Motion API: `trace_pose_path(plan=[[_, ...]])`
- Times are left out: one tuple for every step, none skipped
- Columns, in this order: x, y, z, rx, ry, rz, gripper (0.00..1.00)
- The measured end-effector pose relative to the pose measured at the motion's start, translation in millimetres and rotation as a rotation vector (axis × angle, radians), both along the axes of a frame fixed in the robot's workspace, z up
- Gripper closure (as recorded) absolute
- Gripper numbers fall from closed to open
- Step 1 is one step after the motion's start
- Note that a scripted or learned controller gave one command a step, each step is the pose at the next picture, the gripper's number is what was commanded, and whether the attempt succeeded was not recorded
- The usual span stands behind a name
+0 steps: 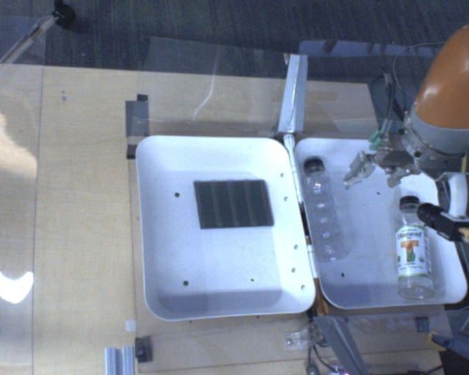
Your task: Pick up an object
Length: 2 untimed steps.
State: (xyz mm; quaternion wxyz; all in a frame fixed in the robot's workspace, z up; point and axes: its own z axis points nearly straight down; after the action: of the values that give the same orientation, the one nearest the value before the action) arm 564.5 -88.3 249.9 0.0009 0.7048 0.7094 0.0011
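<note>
The worktop (70, 233) is of light wood, and a clear sheet seems to lie over its left part, because bright reflections show there. Behind the worktop the floor (219, 10) is dark grey carpet. Two shallow white bins stand side by side on the worktop, almost touching.

The left bin (160, 287) holds one dark ribbed rectangle (233, 204), lying flat near the middle.

The right bin (367, 287) holds two clear plastic bottles. One bottle without a label (323, 213) lies along the bin's left wall, with its dark cap toward the back. The other bottle with a label (413, 252) lies near the right wall, also with the cap toward the back.

The arm (453, 84) reaches in from the right over the back part of the right bin. The gripper (377, 166) hangs between the two bottles, touching neither one. Its fingers (356, 170) stand apart, with nothing between them.
</note>
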Motion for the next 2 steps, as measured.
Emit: trace_pose_path(plan=[[6, -65, 8, -0.003, -0.006, 0.107, 0.00], [9, -115, -45, -0.002, -0.002, 0.232, 0.00]])
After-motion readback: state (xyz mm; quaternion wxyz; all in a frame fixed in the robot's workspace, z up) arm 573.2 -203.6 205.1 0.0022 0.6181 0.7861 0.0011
